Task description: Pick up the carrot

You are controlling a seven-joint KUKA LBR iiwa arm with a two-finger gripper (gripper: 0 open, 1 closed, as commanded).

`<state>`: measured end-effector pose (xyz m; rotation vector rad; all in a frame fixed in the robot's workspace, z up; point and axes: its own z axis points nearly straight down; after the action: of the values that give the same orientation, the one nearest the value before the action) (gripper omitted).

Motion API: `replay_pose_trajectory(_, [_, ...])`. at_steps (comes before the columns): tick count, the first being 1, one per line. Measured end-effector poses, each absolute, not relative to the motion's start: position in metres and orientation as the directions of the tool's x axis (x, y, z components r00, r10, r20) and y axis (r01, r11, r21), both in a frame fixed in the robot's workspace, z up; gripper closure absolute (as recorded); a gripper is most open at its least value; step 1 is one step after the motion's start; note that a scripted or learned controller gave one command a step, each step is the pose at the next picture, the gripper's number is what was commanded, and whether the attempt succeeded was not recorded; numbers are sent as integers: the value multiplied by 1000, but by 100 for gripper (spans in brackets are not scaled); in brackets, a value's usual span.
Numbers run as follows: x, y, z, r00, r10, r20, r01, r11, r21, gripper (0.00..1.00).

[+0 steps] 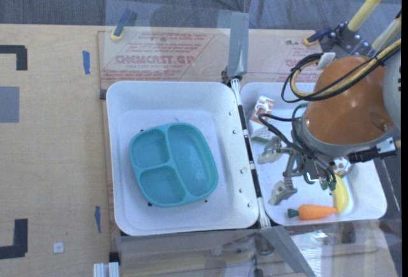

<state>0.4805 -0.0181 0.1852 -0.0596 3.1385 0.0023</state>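
op: carrot (317, 211) lying flat at the right bin's (373, 205) near edge, beside the banana (342, 195).
spotter: gripper (283, 174)?
op: above it, fingers spread, empty. looks light, rigid, slick plastic; i'd pinch across its thick middle.

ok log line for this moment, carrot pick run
tool over right bin | carrot on bin floor near front edge, not held | banana beside carrot | teal tray in left bin
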Motion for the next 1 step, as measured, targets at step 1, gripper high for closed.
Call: replay_pose_trajectory(1, [536,-42,186,-985,-174,-8,-174,985,0,0])
